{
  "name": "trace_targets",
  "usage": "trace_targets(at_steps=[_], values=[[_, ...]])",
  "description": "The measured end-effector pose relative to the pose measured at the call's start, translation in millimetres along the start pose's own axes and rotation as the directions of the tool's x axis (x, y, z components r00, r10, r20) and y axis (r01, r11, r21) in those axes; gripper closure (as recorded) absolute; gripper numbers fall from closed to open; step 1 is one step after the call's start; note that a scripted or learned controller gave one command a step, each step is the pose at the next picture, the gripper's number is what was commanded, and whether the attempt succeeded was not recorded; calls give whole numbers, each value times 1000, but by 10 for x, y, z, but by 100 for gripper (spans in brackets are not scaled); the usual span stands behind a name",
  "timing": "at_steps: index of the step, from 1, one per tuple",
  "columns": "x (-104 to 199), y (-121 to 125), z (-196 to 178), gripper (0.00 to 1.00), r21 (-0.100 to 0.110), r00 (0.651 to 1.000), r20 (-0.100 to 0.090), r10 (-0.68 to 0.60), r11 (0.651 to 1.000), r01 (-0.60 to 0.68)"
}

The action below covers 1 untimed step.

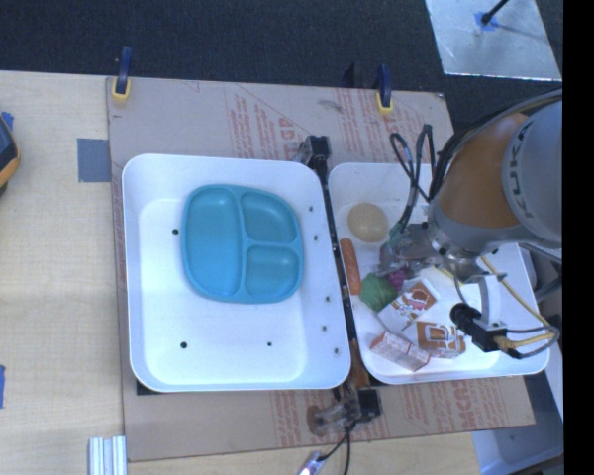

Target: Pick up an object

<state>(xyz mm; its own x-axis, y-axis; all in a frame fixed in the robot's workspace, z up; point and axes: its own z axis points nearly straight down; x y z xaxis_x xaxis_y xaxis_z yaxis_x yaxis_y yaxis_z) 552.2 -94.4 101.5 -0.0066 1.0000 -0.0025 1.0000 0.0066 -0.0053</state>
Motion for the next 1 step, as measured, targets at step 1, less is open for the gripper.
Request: trace_targets(at_steps=[1], values=[[765,-89,-905,100,-2,1000,-3,2,1000,-2]])
